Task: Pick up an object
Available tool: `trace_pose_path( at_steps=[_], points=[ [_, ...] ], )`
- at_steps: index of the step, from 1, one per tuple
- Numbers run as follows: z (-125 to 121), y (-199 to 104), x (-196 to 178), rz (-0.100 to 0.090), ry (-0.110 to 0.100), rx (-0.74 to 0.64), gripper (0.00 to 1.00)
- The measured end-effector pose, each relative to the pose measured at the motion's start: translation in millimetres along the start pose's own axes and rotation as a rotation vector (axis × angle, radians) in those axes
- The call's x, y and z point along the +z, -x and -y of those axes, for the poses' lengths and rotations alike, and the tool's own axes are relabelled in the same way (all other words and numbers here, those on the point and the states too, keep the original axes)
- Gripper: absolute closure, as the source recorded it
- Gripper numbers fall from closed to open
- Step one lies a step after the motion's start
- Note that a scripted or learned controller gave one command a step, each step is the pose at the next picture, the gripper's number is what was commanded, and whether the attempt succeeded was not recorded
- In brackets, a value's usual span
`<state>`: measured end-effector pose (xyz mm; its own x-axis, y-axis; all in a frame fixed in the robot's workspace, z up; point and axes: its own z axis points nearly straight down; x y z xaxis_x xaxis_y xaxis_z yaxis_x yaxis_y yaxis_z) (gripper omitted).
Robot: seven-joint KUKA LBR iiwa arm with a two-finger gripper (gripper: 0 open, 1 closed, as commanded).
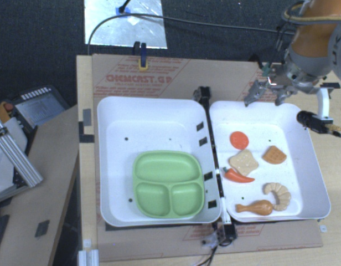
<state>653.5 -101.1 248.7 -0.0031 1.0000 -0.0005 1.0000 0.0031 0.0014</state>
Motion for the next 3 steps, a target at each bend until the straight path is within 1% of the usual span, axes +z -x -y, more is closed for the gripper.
trace_pose_path(
  at_steps=[1, 2, 3],
  points=[
    [5, 8, 47, 0.0, -0.003, 0.002, 0.0],
    [13, 9, 92, 0.0, -0.003, 0.002, 0.0],
    [4, 11, 149, 0.0, -0.003, 0.0, 0.0]
  ],
)
